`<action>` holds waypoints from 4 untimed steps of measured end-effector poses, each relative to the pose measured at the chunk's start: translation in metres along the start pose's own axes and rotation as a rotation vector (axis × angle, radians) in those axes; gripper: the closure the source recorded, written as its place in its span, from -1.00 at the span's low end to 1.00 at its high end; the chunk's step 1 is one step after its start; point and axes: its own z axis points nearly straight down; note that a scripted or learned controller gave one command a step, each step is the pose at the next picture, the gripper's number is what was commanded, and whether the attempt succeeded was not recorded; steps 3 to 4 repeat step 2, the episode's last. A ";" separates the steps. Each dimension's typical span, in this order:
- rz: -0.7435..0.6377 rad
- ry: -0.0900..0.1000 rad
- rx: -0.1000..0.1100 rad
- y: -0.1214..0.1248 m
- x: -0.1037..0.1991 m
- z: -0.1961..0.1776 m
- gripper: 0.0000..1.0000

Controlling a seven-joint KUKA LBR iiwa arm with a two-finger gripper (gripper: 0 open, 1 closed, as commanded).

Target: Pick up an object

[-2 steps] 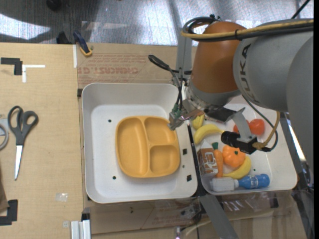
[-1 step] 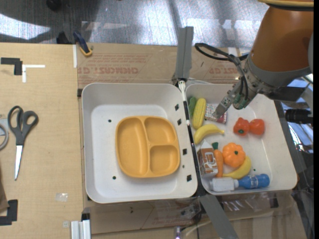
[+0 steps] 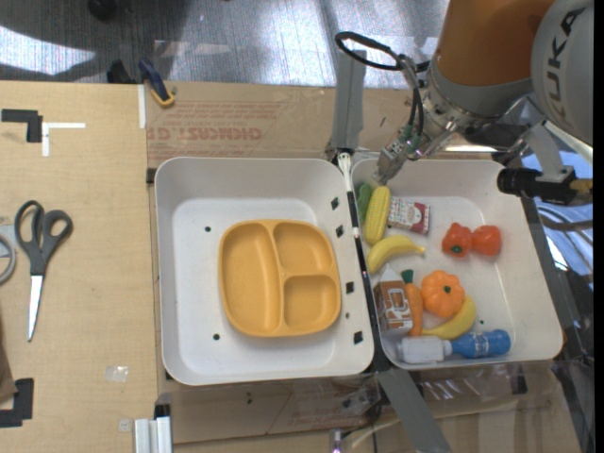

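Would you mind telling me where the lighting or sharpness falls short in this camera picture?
In the camera view, light is even over the yellow divided plastic plate; bright patches wash out the grey floor at the top; the large orange-banded arm looks soft, and the small gripper beneath it is indistinct.

You see the arm (image 3: 528, 36) as rounded grey casing with a broad orange band (image 3: 486, 22) above the wrist. Dark letters "UKA" run down the grey shell at the right. Thin black cables (image 3: 377, 50) loop beside a slim metal gripper (image 3: 389, 168).
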 end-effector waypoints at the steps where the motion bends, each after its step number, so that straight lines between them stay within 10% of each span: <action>1: -0.199 -0.002 -0.002 -0.073 -0.137 -0.093 1.00; 2: -0.138 0.001 -0.001 -0.007 -0.075 -0.020 1.00; 4: -0.138 0.001 -0.001 -0.007 -0.075 -0.020 1.00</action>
